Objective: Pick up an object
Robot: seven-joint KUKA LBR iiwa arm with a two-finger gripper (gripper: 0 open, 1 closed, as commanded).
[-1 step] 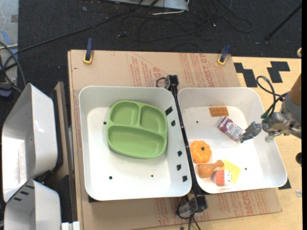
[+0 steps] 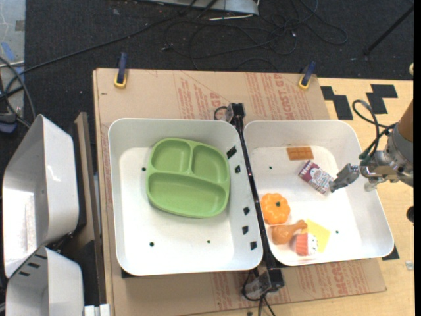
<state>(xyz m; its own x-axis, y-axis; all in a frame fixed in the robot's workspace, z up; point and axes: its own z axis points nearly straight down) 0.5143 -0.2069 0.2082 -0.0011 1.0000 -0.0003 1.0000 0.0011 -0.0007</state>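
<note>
Right bin (image 2: 368, 206): gripper (image 2: 343, 178) positioned at small dark red packet (image 2: 314, 176).

Printing on the packet is being shown too small to be read; reversed red lettering is being displayed on the cardboard sheet (image 2: 197, 97). The pincer's opening cannot be told. Its tip is being seen just beside the packet's right edge; contact is not being confirmed. The packet is lying below an orange cracker (image 2: 299, 153).

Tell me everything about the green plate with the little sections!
The light green plastic divided plate lies flat in the left white bin, a bit above the middle. It has rounded corners, a raised rim and three compartments: two small ones on the far side and one long one nearer the camera. It looks smooth and matte. It touches the bin floor alone.
</note>
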